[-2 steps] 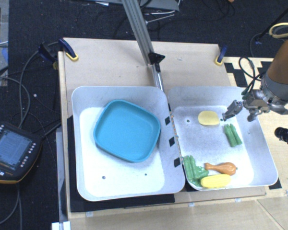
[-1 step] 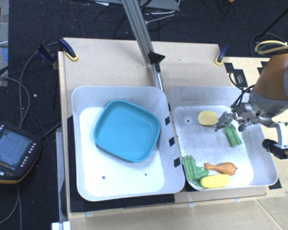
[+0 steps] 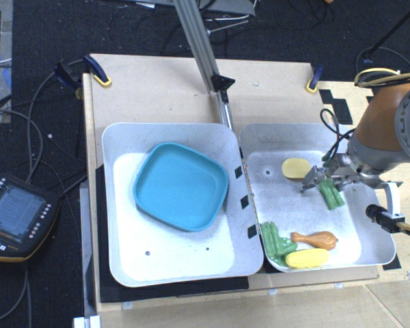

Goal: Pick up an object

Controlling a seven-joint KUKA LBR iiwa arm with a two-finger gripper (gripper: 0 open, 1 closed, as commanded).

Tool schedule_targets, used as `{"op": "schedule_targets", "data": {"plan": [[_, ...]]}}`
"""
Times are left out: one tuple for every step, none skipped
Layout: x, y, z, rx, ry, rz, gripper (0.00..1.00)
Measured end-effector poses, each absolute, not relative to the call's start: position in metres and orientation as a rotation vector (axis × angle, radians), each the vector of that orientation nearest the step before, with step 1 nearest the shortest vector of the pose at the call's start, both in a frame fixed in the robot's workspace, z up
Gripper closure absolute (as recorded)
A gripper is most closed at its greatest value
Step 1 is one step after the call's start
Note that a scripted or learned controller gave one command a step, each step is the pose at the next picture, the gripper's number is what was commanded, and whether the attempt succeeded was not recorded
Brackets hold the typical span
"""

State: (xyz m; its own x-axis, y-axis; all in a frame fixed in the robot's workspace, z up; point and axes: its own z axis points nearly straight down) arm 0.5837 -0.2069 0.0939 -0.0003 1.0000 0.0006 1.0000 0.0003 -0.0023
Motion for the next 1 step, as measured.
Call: {"op": "schedule_targets", "data": {"plan": [[0.5845,-0.2073,0.1058,-2.221,-2.222,0.0,1.0]]}}
